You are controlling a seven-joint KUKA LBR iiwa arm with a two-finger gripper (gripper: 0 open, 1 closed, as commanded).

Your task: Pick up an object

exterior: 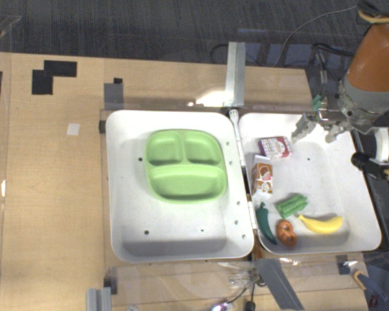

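Note:
My gripper [318,130] hangs over the back of the right bin [350,173], open, with nothing between its two grey fingers. Below it and to its left lies a small purple and white box [274,148]. A second printed box [262,177] lies along the bin's left wall. Near the front of the bin sit a green leafy toy [291,204], a dark green pepper-like toy [266,222], a red-brown fruit [286,232] and a yellow banana [321,223].
The left bin [129,141] holds a green divided plate [185,165]. A metal post [236,76] stands at the back between the bins. Cables and the arm's orange band [375,57] fill the upper right.

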